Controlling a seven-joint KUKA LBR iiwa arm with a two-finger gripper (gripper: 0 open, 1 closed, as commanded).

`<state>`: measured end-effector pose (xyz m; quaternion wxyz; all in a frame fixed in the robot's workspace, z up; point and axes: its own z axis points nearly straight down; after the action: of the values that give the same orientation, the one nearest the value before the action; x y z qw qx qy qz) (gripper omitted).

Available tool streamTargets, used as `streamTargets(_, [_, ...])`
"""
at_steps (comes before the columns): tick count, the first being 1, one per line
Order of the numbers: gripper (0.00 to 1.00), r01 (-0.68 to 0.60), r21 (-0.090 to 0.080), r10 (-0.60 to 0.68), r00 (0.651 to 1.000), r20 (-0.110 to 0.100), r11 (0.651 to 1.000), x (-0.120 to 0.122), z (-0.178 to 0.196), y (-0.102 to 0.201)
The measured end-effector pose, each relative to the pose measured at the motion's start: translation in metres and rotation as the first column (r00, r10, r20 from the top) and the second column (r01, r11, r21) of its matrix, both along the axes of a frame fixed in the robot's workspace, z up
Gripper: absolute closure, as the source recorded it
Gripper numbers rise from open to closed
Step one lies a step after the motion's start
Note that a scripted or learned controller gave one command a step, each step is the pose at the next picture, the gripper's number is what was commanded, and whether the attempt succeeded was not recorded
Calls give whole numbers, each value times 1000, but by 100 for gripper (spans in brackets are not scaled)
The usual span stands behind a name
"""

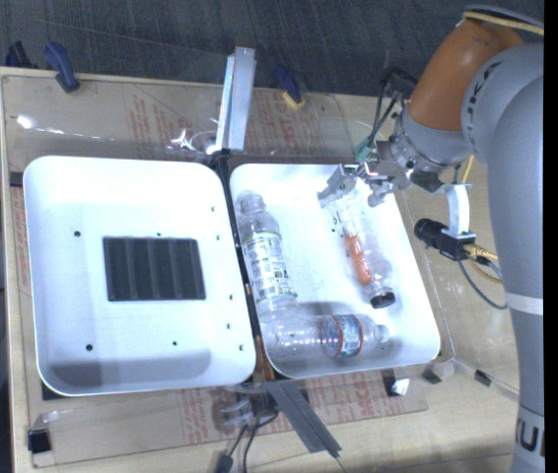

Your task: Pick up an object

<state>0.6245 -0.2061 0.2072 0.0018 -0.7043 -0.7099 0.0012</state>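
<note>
The right bin (304, 190) holds three clear plastic bottles. One with a white label (264, 254) lies lengthwise along the bin's left wall. Another with a red and blue label (328, 335) lies across the near end. A slim one with orange contents and a black cap (363, 259) lies near the right wall. My gripper (356, 187) hangs over the far right corner of this bin, just above the top end of the orange bottle, its fingers spread apart with nothing between them.
The left bin (72, 195) has a dark ribbed rectangle (153, 268) on its floor. A metal upright (235, 97) stands behind the seam between the bins. Blue clamps (60, 65) grip the bench's far edge. Cables hang at the arm's wrist on the right.
</note>
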Motion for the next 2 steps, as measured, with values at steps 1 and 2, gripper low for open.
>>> streamTargets(1, [0, 11, -1, -11, 1000, 3, 1000, 6, 34, 58])
streamTargets(2, [0, -52, 1, 52, 999, 0, 999, -8, 2, 3])
